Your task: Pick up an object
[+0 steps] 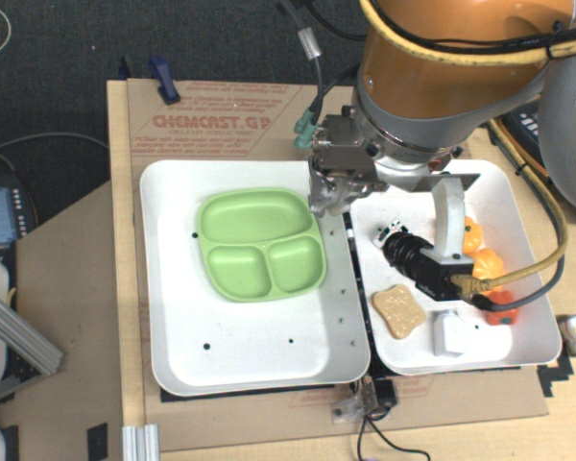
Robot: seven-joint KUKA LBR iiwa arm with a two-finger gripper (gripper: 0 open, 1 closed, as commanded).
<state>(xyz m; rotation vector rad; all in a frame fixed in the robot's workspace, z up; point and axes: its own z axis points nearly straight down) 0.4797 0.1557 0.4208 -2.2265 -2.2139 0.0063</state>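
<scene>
1. camera view: the gripper (328,192) hangs over the shared rim between the left bin (163,286) and the right bin (507,188); whether it is wide or narrow cannot be told.
2. the green plate (259,243) lies mid left bin; the tan toast piece (399,310) lies by the right bin's near edge.
3. the toast looks likeliest to fit: centre above it, then descend straight.
</scene>
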